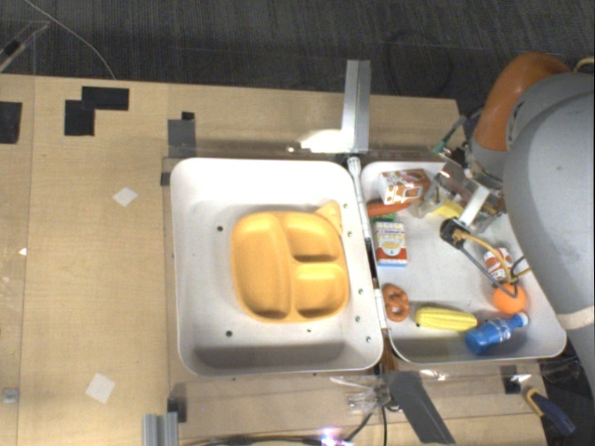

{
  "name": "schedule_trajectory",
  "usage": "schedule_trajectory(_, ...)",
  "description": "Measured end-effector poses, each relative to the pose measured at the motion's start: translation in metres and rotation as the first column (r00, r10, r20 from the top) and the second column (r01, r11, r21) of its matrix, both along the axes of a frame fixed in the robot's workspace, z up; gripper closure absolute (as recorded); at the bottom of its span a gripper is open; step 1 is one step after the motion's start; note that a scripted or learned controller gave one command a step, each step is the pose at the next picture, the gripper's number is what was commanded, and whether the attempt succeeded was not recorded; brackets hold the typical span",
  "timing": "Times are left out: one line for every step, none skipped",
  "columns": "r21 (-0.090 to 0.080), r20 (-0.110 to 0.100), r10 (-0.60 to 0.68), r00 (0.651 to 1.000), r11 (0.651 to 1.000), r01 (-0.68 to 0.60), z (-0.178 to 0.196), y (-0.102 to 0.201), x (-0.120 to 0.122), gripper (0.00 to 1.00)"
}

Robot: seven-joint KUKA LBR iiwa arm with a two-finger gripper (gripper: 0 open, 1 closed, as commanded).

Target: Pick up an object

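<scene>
The right bin [437,277] holds several items. At its back lies a red and white snack packet [403,189], with an orange-red stick [382,209] just in front of it. A small green and white carton [390,242] sits near the left wall. Along the front are a brown pretzel [395,301], a yellow corn cob [444,319] and a blue bottle [493,333]. An orange ball [509,297] rests at the right. My gripper [446,186] hangs over the back of this bin, just right of the snack packet. A small yellow piece [449,212] shows below it.
The left bin [200,249] holds a yellow divided tray [288,263]. A metal post [357,110] stands behind the wall between the bins. The grey arm [548,184] covers the right bin's far right side.
</scene>
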State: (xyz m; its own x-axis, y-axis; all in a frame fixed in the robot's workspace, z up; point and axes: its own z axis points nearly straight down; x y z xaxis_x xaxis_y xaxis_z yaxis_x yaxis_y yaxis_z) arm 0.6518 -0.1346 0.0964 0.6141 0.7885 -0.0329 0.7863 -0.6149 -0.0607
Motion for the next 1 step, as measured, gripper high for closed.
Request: schedule_trajectory(-0.012,0.067,-0.205,0.976,0.978,0.206,0.0119,-0.0479,-0.0139,0.0)
